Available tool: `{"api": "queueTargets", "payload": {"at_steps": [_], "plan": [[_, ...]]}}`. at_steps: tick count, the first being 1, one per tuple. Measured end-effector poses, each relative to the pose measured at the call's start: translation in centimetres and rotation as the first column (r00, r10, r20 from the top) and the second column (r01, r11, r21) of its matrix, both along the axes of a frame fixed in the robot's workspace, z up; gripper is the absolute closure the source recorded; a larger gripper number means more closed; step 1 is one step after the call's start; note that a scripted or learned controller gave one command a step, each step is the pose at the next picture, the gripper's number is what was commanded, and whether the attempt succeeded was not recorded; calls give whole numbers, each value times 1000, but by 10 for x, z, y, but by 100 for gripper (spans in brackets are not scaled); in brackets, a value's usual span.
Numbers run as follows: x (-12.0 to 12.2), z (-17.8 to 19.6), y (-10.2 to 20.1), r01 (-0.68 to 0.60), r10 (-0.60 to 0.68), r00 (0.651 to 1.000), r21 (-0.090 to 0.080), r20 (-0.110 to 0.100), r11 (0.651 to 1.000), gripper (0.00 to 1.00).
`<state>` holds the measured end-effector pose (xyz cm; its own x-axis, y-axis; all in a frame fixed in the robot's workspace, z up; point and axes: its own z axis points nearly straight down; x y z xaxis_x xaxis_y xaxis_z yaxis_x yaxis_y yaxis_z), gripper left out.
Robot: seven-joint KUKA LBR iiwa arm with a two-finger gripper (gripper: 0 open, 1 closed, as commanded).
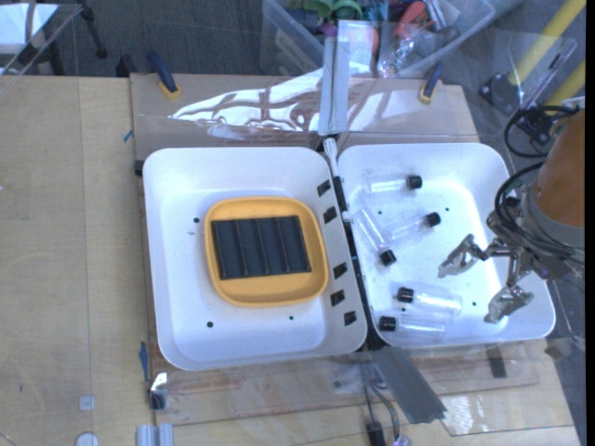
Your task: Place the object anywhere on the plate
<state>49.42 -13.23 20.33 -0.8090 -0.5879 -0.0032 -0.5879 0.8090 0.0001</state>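
A yellow plate (267, 291) with a dark ribbed centre lies in the left bin (172, 249). Several clear tubes with black caps lie scattered in the right bin (465, 161); one tube (429, 299) is nearest the gripper, on its left. My gripper (483, 282) hangs over the right side of the right bin. It is open, and nothing sits between its two metal fingers (459, 258). The plate is far to the gripper's left, across the divider between the bins.
More tubes lie at the back (391, 185) and along the front (409, 324) of the right bin. Black clips (332, 214) line the divider. A clear box of colourful items (372, 7) stands behind the bins. Cables (521, 128) trail at right.
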Motion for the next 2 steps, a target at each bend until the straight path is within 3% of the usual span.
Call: {"api": "queueTargets", "payload": {"at_steps": [1, 2], "plan": [[42, 80, -91, -136, 136, 991, -2, 5, 991, 0], [44, 91, -91, -129, 129, 992, -1, 13, 992, 100]]}}
